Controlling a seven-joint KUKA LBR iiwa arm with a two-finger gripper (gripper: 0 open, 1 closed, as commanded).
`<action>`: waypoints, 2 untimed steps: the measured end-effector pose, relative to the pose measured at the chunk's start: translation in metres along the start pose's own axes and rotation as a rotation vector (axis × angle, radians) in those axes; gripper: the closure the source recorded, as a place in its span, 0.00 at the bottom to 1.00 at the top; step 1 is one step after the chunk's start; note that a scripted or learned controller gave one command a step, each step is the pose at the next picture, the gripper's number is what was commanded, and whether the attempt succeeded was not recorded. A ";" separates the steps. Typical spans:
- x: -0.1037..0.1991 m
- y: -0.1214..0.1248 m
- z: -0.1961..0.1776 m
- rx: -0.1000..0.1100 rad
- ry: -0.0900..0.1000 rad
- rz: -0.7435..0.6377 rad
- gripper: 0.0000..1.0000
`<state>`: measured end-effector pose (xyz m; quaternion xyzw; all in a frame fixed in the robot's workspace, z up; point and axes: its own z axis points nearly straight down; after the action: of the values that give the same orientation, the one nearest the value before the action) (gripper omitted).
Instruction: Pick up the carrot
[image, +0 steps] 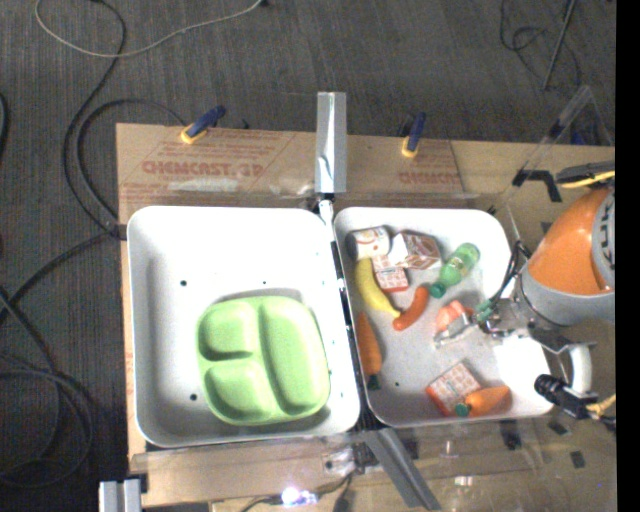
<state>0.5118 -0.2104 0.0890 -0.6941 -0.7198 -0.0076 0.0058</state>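
Gripper (462, 325) in right bin (490, 225) — grasp unclear, carrot (368, 345) by its left wall, green tray (262, 360) in left bin (160, 300)

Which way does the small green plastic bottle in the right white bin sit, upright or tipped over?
Tipped over. The small green plastic bottle lies on its side on the floor of the right white bin, beside small cartons.
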 end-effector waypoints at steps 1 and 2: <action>0.009 0.008 -0.001 -0.015 -0.008 0.301 0.00; 0.028 0.107 0.001 -0.010 -0.026 0.168 0.00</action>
<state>0.6179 -0.1788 0.0883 -0.7521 -0.6591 -0.0016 -0.0065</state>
